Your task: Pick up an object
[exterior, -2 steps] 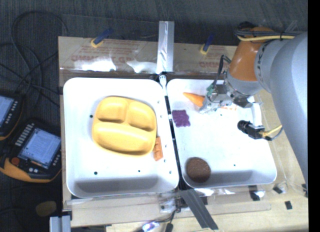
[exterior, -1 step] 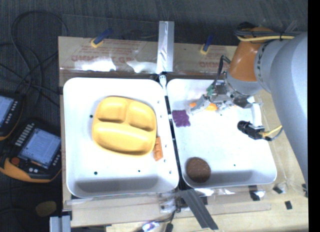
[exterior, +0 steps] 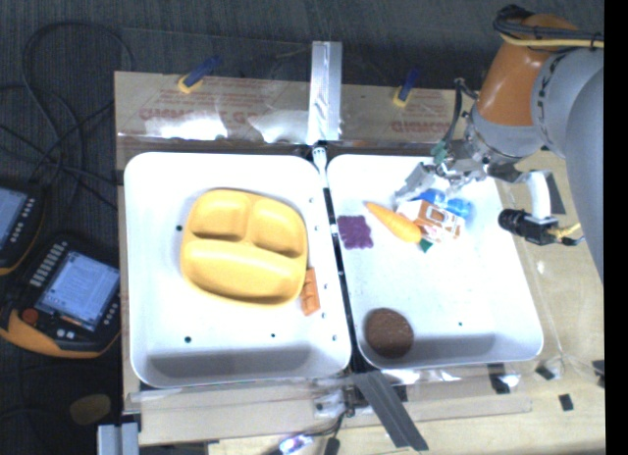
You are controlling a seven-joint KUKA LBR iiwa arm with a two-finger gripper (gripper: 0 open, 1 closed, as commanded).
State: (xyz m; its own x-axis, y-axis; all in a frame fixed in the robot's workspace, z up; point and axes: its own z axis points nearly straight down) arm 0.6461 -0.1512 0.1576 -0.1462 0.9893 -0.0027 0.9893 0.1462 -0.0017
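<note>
Camera view, from above at a slant: we see two white bins side by side on the bench; left bin [exterior: 157, 345] holds a big yellow sectioned tray [exterior: 245, 244], lying upside down or so it looks, w/ a small orange piece [exterior: 310, 292] just beside its lower right corner, close to the bin's right wall; right bin [exterior: 491, 316] holds several small things; a purple grape bunch [exterior: 355, 233] sits near its left wall; an orange carrot [exterior: 394, 223] lies tilted just right of the grapes; touching or nearly touching the carrot's right end is a small orange and white packet [exterior: 441, 220], w/ a bit of green at its lower left; a blue item [exterior: 457, 210] lies partly under the gripper, we can't tell what it is; a brown round disc [exterior: 390, 329] rests near the bin's front wall, well apart from the rest

The arm [exterior: 525, 85] comes in from the right, orange band above the wrist; the gripper [exterior: 439, 174] hangs over the upper part of the right bin, right above the packet and blue item; jaws: we cannot tell if open or closed, too small and cluttered; nothing is clearly seen between them

Behind the bins, cardboard [exterior: 235, 110] w/ clear plastic, plus two clips, left clip [exterior: 198, 74] and right clip [exterior: 405, 89]; on the floor at left, a pendant w/ screen [exterior: 69, 291] and black cables [exterior: 59, 61]
</note>
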